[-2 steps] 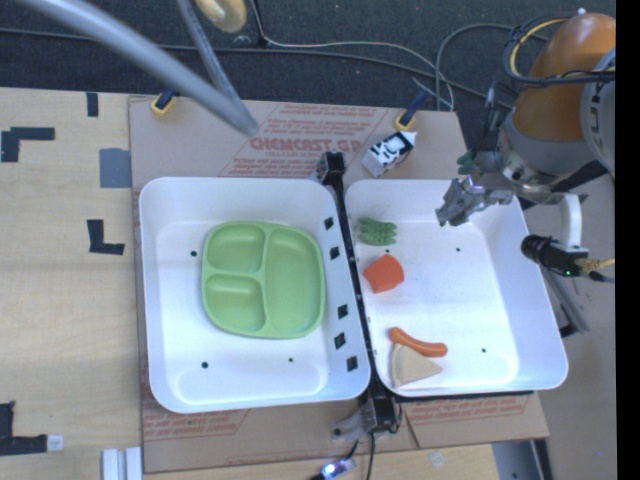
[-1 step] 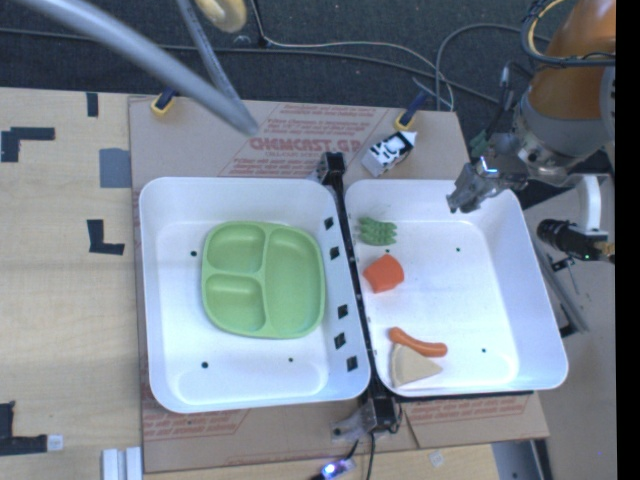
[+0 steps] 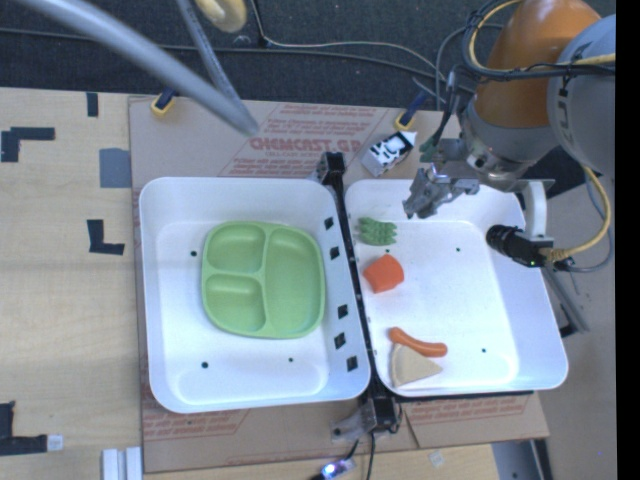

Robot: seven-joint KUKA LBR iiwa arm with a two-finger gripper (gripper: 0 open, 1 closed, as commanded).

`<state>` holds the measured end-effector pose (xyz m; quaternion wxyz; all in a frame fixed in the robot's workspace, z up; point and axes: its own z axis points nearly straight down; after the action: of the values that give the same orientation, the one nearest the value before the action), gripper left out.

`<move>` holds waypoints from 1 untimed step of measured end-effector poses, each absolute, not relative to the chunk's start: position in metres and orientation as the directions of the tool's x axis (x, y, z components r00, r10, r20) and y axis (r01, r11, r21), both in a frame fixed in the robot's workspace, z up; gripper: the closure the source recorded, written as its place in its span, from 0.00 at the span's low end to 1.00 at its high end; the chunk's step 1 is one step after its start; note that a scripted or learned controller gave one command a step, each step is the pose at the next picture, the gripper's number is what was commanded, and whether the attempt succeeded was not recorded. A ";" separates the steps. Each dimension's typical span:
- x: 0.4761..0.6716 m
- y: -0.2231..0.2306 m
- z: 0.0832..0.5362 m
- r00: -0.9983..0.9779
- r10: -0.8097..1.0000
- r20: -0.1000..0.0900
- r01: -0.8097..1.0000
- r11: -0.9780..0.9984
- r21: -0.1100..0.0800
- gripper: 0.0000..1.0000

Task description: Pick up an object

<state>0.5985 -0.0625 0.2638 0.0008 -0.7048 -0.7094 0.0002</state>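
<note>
In the right bin (image 3: 500, 298) lie a green leafy piece (image 3: 376, 231) near the back left, an orange-red lump (image 3: 383, 273) just in front of it, an orange sausage-shaped piece (image 3: 418, 343) and a pale beige wedge (image 3: 412, 368) near the front. My gripper (image 3: 420, 201) hangs over the back edge of the right bin, to the right of the green piece and apart from it. Nothing shows between its fingers.
The left bin (image 3: 170, 268) holds a green divided plate (image 3: 264, 278). A black divider (image 3: 343, 268) runs between the two bins. A small black-and-white item (image 3: 390, 149) lies on the cardboard behind the bins. A grey pole (image 3: 130, 38) crosses the upper left.
</note>
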 end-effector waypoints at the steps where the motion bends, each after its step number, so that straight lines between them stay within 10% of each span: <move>1: 0.600 -0.013 0.245 -0.006 1.000 0.001 1.000 0.006 -0.003 1.00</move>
<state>0.5999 -0.0129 0.2452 0.0015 -0.7051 -0.7091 0.0009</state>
